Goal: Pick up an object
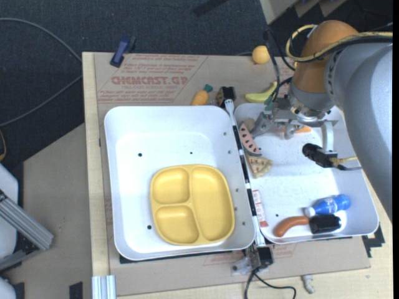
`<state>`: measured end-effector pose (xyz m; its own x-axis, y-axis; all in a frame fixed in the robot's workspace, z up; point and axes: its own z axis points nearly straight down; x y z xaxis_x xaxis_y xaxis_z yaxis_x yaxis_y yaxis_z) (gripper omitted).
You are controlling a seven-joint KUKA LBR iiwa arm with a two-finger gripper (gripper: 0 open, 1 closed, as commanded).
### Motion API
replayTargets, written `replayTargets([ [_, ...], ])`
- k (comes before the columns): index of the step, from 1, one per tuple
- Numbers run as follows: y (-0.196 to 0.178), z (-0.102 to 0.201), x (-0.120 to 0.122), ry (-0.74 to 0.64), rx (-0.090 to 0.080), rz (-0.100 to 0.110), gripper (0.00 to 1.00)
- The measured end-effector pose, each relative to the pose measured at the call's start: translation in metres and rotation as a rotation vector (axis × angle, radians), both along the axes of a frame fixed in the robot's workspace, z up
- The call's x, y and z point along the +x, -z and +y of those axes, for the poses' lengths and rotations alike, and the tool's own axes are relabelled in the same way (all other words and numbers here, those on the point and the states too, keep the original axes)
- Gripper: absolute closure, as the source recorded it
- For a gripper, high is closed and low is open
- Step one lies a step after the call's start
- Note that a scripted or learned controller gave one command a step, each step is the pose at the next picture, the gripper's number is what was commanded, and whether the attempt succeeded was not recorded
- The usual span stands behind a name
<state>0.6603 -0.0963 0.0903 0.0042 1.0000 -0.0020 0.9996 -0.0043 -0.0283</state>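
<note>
My gripper (282, 124) hangs low over the far end of the right bin (355, 192), under the orange-banded wrist. A small orange piece (303, 129) shows just to its right, partly hidden by the gripper body. A watermelon slice (248, 139) lies against the bin's left wall, to the left of the gripper. Below the slice lies a tan pizza-like wedge (260, 164). At the near end lie a brown sausage (289, 225), a blue bottle (330, 203) and a black block (325, 224).
The left bin (124, 142) holds a yellow divided plate (191, 203). Beyond the bins on the bench lie a banana (260, 95), an orange carrot-like toy (201, 97), a yellow ball (261, 55) and a blue clip (122, 51).
</note>
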Motion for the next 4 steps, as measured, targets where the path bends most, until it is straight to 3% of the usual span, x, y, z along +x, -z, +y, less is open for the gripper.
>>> replayTargets([
  [1,0.005,-0.088,-0.002,-0.003,0.000,-0.028,0.00],
  [2,0.005,-0.118,0.007,-0.007,0.014,-0.021,0.00],
  [3,0.005,-0.105,0.006,-0.005,0.002,-0.027,0.00],
  [4,0.005,-0.090,0.006,-0.005,0.002,-0.027,0.00],
])
